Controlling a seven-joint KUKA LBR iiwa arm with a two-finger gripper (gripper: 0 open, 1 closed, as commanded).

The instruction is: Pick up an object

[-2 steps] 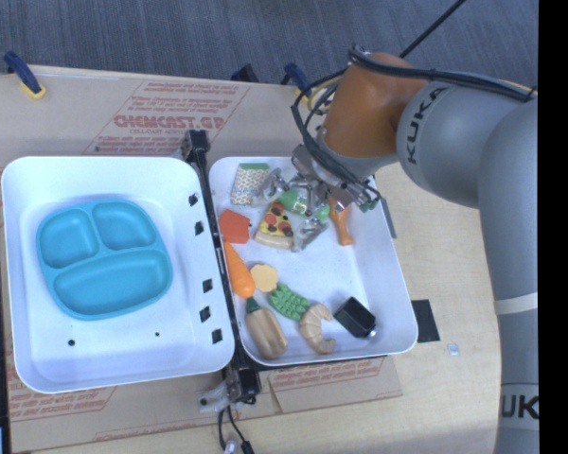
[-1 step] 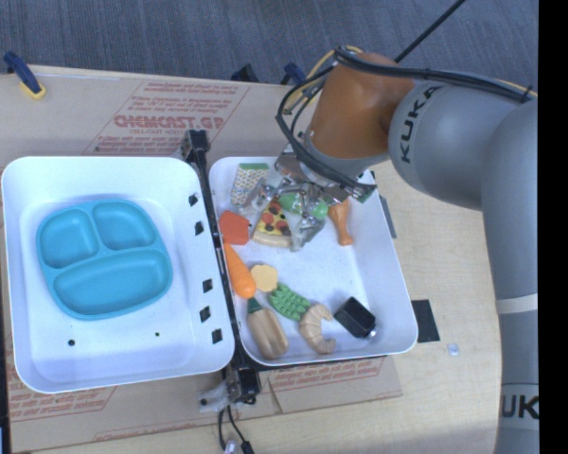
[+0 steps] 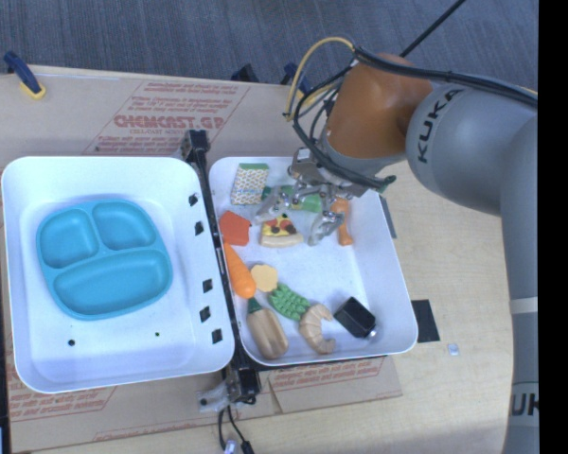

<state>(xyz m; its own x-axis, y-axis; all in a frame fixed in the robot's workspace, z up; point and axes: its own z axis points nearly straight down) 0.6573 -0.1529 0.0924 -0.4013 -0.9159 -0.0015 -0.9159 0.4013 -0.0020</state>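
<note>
My gripper [image 3: 300, 214] is low in the right bin [image 3: 379, 282], at its far side, under the orange wrist band. Its metal fingers [image 3: 328, 223] look spread and open. A small green piece [image 3: 309, 200] lies between them, not clearly gripped. A pizza-slice toy [image 3: 282, 231] rests on the bin floor just in front of the gripper, and a small orange piece [image 3: 345, 231] lies at its right side. The wrist hides whatever is right beneath it.
The right bin also holds a green checkered packet [image 3: 249, 183], a red piece [image 3: 234, 227], a carrot [image 3: 239, 268], a yellow piece [image 3: 264, 277], a green toy [image 3: 289, 301], a bread loaf [image 3: 267, 334], a croissant [image 3: 315, 327] and a black block [image 3: 355, 317]. A blue divided plate [image 3: 104, 258] lies in the left bin [image 3: 19, 187].
</note>
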